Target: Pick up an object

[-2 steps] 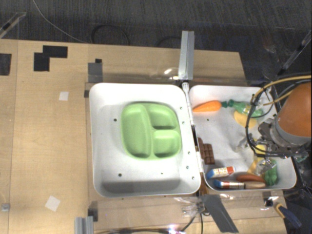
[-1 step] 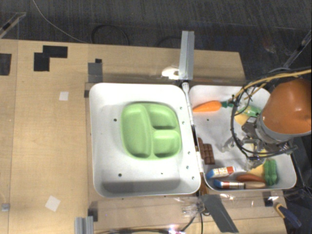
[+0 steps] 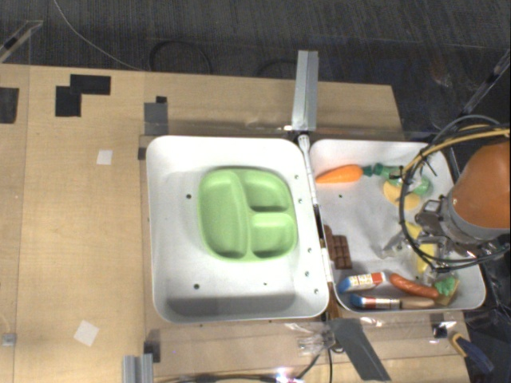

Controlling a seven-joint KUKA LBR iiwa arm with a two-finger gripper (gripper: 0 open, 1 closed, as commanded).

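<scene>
The jaws (image 3: 417, 244) hang low over the right-hand part of the right bin (image 3: 363, 214), at the end of the grey arm (image 3: 479, 194) with its orange band that comes in from the right, wrapped in black and yellow cables. Whether the jaws stand apart or together cannot be told, since the wrist body and the cables cover them from above, and nothing can be seen gripped between them. The things that could be picked lie scattered around them in the same bin. A carrot (image 3: 339, 175) with a green top lies well apart to the upper left, near the bin's far wall. A yellow piece (image 3: 393, 190), partly under the cables, sits just above the jaws. A brown chocolate bar (image 3: 340, 250) lies to the left against the dividing wall. Along the near wall lie a white tube with red and blue print (image 3: 363, 281), a dark marker-like stick (image 3: 374, 302) and a red-orange chilli-shaped piece (image 3: 415, 286), the last just below the jaws. The left bin (image 3: 172, 238) holds a green divided plate (image 3: 245, 212) with three compartments, resting flat near its middle. Both bins sit side by side on the wooden tabletop (image 3: 72, 238).
</scene>
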